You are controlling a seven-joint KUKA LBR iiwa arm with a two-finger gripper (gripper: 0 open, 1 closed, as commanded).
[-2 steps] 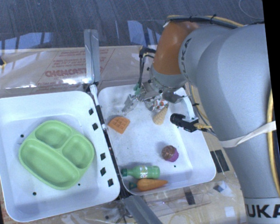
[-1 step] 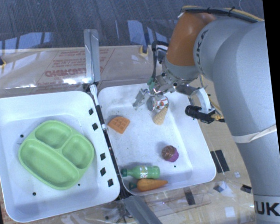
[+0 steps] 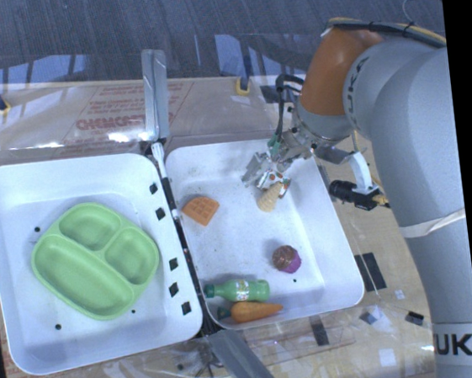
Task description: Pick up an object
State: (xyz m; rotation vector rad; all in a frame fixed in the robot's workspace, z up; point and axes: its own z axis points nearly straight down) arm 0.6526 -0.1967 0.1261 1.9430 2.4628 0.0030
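gripper (image 3: 268,172) above cone toy (image 3: 271,195)

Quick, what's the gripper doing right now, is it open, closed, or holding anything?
Gripper: low in the right bin, at the cream-coloured toy; open or closed cannot be told, and no hold is visible.

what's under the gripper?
The gripper sits over a tan cone-shaped toy in the right bin. The toy's lower end shows; its top is covered.

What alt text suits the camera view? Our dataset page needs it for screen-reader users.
A grey arm's end effector sits over a cream-coloured toy in the right bin, which also holds a waffle, purple ball, green bottle and carrot. The left bin holds a green divided plate.
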